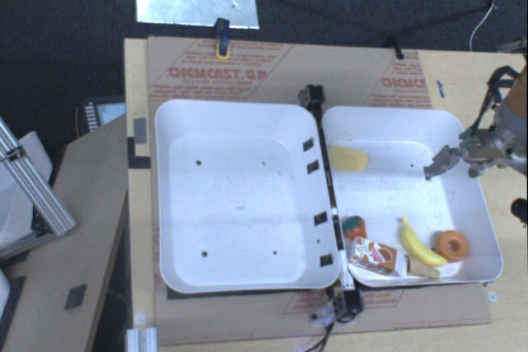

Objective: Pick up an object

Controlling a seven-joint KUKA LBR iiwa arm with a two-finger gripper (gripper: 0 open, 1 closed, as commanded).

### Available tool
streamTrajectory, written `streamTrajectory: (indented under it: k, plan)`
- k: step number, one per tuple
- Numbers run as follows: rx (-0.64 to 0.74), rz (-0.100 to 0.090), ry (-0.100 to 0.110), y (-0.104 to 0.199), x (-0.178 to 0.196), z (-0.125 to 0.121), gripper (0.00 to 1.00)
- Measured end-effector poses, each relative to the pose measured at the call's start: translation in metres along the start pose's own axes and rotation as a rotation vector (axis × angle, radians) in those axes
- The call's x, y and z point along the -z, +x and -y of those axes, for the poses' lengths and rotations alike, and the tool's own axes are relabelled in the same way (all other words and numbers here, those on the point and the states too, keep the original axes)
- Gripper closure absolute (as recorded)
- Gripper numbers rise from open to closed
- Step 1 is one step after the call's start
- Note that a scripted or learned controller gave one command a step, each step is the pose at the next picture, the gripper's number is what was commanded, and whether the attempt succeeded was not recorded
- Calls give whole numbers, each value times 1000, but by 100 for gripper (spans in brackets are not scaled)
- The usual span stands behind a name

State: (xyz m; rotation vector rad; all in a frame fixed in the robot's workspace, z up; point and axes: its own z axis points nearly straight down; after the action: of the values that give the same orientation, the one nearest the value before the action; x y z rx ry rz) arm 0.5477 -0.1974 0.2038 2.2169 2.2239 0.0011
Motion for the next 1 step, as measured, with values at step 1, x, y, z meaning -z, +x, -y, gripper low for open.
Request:
streamTrajectory:
  k: [1]
  plan:
    - [7,-3,1,48,-83,-55,0]
